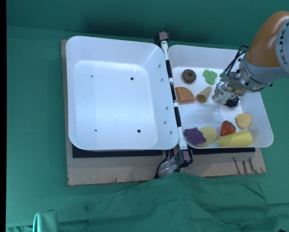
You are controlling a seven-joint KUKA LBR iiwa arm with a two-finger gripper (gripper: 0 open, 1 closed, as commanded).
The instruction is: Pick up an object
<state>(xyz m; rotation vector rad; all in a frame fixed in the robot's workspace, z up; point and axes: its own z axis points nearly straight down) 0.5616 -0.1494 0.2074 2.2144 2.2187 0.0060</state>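
Jaws: we cannot tell from this slanted overhead view how they stand; the gripper [225, 96] is a cluttered grey and black metal head, low over the right bin [263, 111], with something dark beneath it that we cannot identify.

We record the right bin's contents as small toy foods, smooth and plastic-looking. We note a round brown doughnut [189, 75] with a centre hole, and a green lobed leaf piece [210, 76] just beside it. Below them lie an orange waffle wedge [185, 95] with a grid surface and a tan ice-cream cone [203, 94], which sits just left of the gripper. Along the near wall we see a knobbly purple grape bunch [194, 136] touching a pale yellow rounded piece [209, 135], a red strawberry [227, 127], a long yellow piece [237, 139] and a flat orange scalloped piece [243, 120].

We log the left bin [116, 93] as glossy white with rounded corners and a few dark dots on its floor.

Arm pose: it enters from the right, orange band [268, 38] uppermost, wrist angled down and leftward into the right bin
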